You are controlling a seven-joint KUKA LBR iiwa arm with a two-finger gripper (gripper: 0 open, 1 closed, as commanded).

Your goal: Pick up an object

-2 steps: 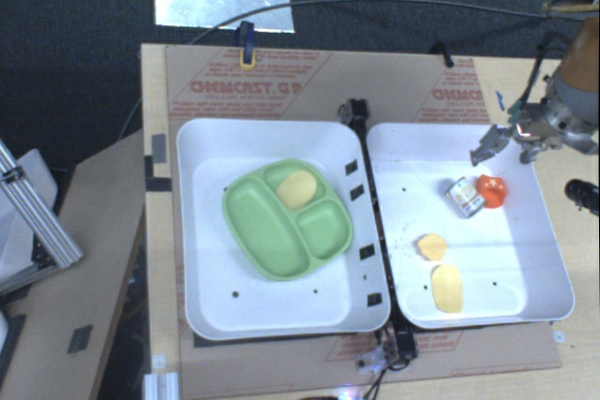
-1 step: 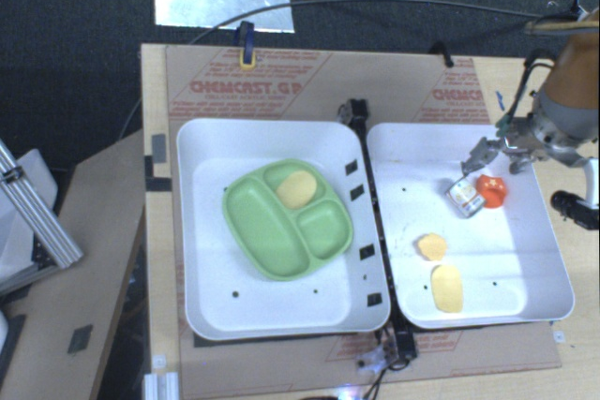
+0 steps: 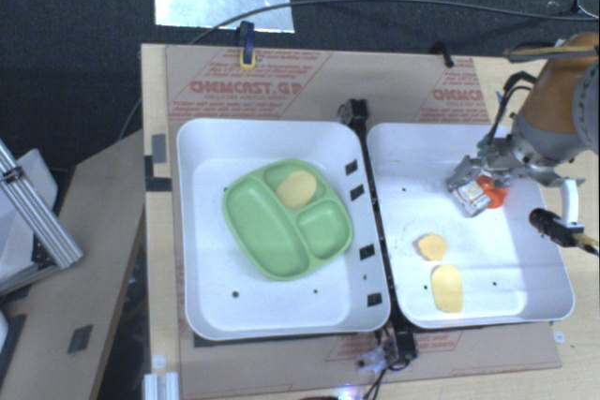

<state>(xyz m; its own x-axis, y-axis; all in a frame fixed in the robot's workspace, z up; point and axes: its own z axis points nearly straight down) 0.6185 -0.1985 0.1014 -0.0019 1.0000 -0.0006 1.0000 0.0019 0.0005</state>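
My gripper (image 3: pixel 472 192) hangs low over the upper middle of the right bin (image 3: pixel 544 295), at the end of the grey arm with its orange band. A small orange-red object (image 3: pixel 494 195) lies right against the gripper's right side; whether it sits between the fingers is hidden. Below it in the same bin, a small round yellow piece (image 3: pixel 431 247) and a longer yellow piece (image 3: pixel 448 288) lie apart from the gripper.
The left bin (image 3: pixel 202 229) holds a green divided plate (image 3: pixel 267 234) with a pale yellow piece (image 3: pixel 297 189) in its upper compartment. Black clips line the divider between the bins (image 3: pixel 367 220). A blue and yellow clamp (image 3: pixel 247 45) stands on the bench's far edge.
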